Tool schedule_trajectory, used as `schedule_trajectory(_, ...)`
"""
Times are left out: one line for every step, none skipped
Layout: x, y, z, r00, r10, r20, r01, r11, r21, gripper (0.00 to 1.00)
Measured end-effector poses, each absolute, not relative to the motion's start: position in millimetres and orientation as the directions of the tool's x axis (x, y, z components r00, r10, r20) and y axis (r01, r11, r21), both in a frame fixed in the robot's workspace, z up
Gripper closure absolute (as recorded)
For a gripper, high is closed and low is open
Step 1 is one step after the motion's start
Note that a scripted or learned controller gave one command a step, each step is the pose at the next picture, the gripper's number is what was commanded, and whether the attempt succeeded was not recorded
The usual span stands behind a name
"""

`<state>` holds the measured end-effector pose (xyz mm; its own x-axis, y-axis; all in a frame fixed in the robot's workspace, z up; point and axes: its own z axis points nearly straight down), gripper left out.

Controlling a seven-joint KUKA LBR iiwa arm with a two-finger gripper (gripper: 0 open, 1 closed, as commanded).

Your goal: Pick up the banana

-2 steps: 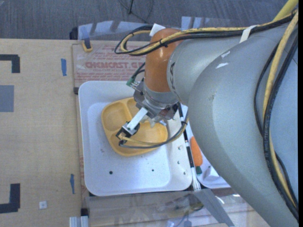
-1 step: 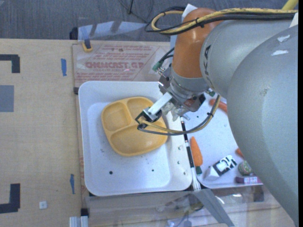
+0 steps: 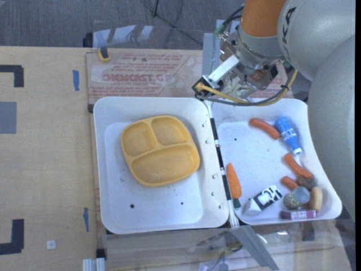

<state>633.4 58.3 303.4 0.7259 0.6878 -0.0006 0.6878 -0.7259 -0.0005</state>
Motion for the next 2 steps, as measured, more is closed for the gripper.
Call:
schedule_trajectory(638.7,101,314,0.816,0.578,-0.001,0.578,-0.816,0.000,1.00)
schedule_trajectory(653.3,168,228,0.661,0.750,-0.003,0.750,-0.661,-0.004,1.00)
